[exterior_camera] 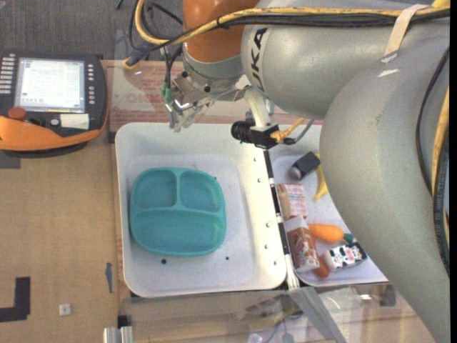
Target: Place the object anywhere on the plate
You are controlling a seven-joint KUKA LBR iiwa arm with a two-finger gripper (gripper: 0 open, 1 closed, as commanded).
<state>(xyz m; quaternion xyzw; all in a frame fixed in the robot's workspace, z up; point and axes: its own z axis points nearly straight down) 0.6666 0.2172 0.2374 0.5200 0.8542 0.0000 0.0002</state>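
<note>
I find the gripper (pixel 176 123) at upper centre of the frame, over the far rim of the left bin (pixel 143 277), above the plate (pixel 177 211). I cannot tell its opening or any load. I judge the pick step pending: candidates, a carrot (pixel 327 231) among them, lie lower right in the right bin (pixel 371 276). The arm (pixel 357 84) slants in from the right.

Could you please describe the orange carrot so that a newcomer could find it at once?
Look in the right-hand white bin, partly under the grey arm. The carrot lies toward its near end, between a brown snack packet and a small white toy; it alone is plain orange and tapered.
</note>
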